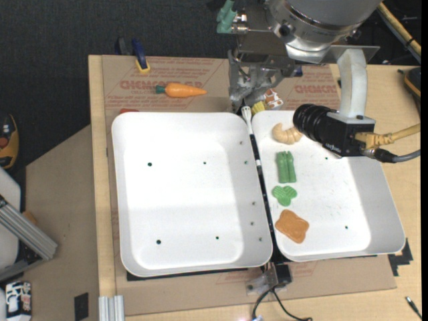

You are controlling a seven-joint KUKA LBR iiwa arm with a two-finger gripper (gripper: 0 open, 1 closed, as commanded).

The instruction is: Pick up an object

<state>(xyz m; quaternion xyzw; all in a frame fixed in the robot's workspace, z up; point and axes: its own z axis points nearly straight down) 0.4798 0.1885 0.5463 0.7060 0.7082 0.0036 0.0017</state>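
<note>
The right bin point(374, 199) holds several small toy foods along its left side: a tan croissant-like piece point(286, 134), a green stalk bundle point(286, 167), a green leafy piece point(285, 194) and an orange slice-shaped piece point(292, 226). My gripper point(249, 93) hangs low at the far rim where the two bins meet, up and to the left of the croissant piece. A small white and orange item point(271, 100) lies just right of the gripper, beyond the right bin's far edge. Whether it is touched, I cannot tell.
The left bin point(187, 192) is plain white with a few dark dots. A toy carrot point(182, 90) lies on the cardboard behind it, with a blue clamp point(140, 55) farther back. A black cylinder point(324, 129) with a cable, mounted on the arm, hangs over the right bin's far part.
</note>
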